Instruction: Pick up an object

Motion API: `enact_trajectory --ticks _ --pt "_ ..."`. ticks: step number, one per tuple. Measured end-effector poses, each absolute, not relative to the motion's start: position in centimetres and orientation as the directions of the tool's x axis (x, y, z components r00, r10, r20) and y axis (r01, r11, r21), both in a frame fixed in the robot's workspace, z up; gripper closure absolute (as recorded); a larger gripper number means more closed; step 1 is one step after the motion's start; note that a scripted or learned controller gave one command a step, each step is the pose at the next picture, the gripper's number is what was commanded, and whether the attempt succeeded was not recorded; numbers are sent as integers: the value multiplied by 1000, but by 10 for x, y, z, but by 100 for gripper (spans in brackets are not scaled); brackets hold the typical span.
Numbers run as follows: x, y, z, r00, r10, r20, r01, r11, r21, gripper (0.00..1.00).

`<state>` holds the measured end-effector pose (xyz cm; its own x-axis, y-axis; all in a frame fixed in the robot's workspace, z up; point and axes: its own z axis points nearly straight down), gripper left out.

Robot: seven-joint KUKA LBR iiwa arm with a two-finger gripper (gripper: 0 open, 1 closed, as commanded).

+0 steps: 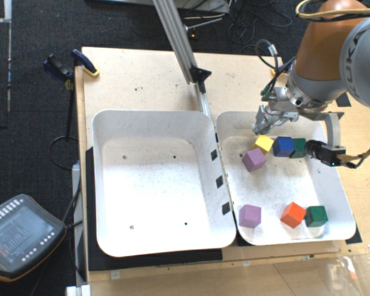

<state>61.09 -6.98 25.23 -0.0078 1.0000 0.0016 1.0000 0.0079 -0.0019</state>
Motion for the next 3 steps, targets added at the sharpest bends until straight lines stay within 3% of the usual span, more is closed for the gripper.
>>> enact_trajectory --ticks 1,3 --pt "607 -23 249 -8 1000 1 1000 8 -2 100" --pt "623 80 235 -7 1000 1 1000 7 1 100"
